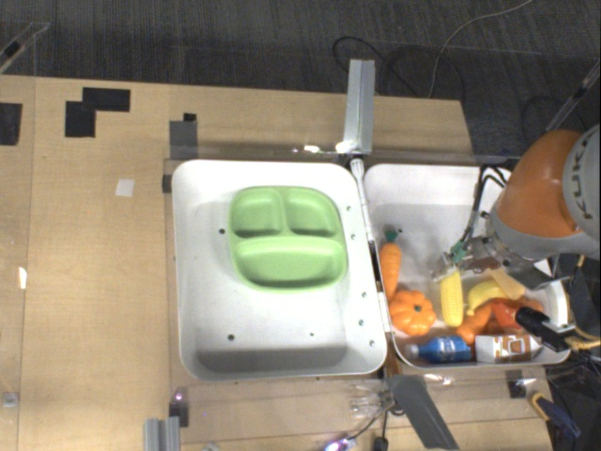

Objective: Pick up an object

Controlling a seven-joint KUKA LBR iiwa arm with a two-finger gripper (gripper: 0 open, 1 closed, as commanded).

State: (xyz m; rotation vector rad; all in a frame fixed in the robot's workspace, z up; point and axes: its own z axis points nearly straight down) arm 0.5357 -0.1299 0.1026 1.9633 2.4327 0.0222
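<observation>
I see pincer (467,256) over right bin (423,195) | grip unreadable | yellow ribbed corn cob (452,298) upright beside orange pumpkin (412,312)

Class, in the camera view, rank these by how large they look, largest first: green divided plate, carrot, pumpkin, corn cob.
1. green divided plate
2. carrot
3. pumpkin and corn cob: too alike in apparent size to rank.

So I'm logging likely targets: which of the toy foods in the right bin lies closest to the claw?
The corn cob, the yellow upright piece directly below the claw; the carrot and pumpkin sit further left.
</observation>
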